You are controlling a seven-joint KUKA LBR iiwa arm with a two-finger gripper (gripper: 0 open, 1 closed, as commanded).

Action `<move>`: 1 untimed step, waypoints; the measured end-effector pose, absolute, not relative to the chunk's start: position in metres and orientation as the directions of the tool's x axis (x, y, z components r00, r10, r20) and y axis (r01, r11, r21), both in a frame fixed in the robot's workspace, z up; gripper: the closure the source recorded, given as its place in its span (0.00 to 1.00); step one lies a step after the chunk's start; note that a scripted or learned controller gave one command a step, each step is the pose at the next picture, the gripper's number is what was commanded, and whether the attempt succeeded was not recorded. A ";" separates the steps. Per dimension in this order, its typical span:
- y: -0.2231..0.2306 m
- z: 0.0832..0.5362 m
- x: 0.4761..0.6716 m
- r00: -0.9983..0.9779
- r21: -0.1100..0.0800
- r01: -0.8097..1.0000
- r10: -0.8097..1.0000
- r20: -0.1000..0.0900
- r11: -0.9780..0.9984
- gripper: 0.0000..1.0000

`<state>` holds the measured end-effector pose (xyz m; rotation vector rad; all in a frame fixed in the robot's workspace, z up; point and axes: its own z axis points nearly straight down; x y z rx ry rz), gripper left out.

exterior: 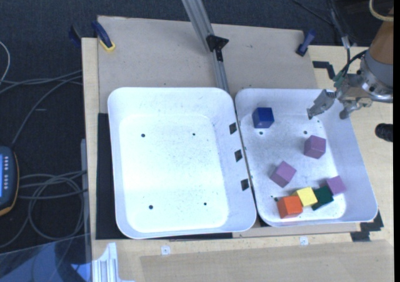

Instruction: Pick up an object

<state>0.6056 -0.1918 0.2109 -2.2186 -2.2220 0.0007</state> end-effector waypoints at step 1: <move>-0.192 0.211 0.606 -0.001 -0.002 1.000 1.000 0.000 0.001 0.00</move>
